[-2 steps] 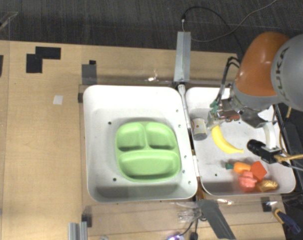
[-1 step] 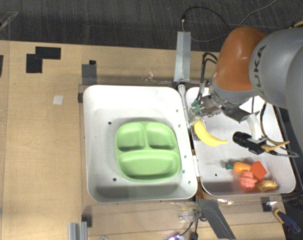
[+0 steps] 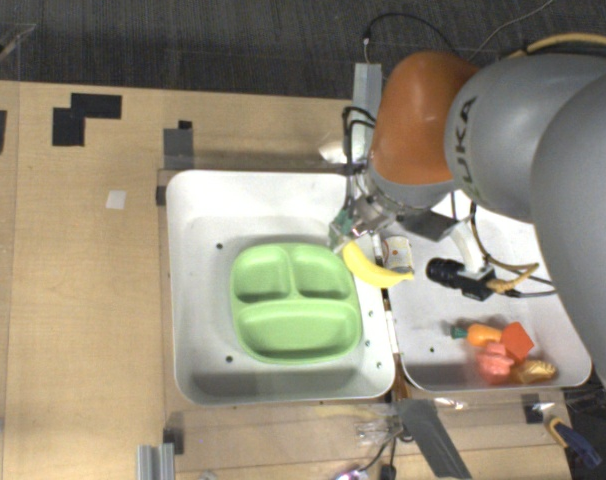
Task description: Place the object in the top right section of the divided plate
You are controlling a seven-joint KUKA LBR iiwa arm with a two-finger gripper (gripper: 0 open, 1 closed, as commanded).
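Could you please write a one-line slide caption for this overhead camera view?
KUKA arm's pincer carries a yellow banana just right of the green divided plate in the left bin.

Grey arm [image 3: 543, 138] with orange band [image 3: 418, 118], seemingly black lettering.

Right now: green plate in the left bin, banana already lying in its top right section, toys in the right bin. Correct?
One error. The banana is not in the plate: the camera view shows it just off the plate's top right rim, under the gripper. The plate is in the left bin, and toys in the right bin.
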